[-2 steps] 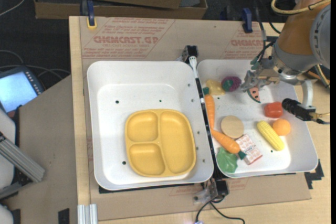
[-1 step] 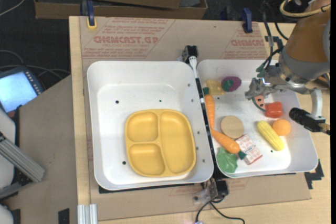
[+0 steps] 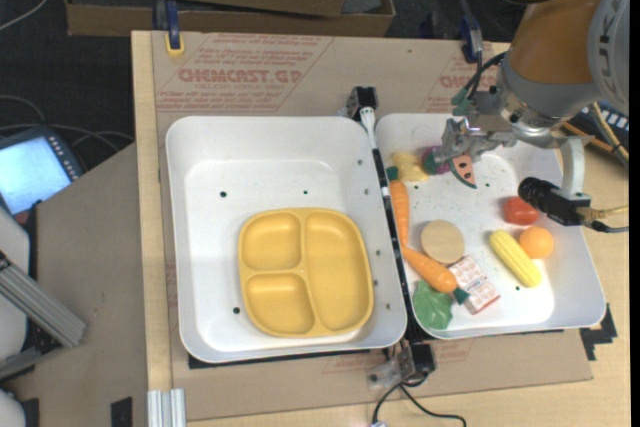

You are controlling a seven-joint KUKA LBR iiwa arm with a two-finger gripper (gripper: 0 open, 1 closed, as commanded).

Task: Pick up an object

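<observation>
- Gripper (image 3: 462, 147) hung low over the far part of the right bin (image 3: 580, 310), reached in from the right under the grey arm (image 3: 560, 45) with its orange band.
- Could not tell from this slant how its jaws stood, nor whether anything sat between them.
- Directly beneath the gripper lay a watermelon slice (image 3: 468, 169), red with a dark rind; contact could not be judged.
- Just left of that slice: a small purple and green piece (image 3: 432, 158), and a pale yellow item (image 3: 408, 165) near the bin's left wall.
- Nearer than the slice, along that left wall: two carrots (image 3: 400, 207), one upright, one slanting toward a green leaf-shaped toy (image 3: 433, 307).
- Toward the bin's middle: a tan round disc (image 3: 442, 240) and a red-and-white packet (image 3: 473, 282).
- Right of the disc: a corn cob (image 3: 515, 258), an orange (image 3: 537, 242), a tomato (image 3: 520, 210).
- Left bin (image 3: 200, 150) held a yellow three-compartment tray (image 3: 305, 272), nothing seen in its compartments.
</observation>
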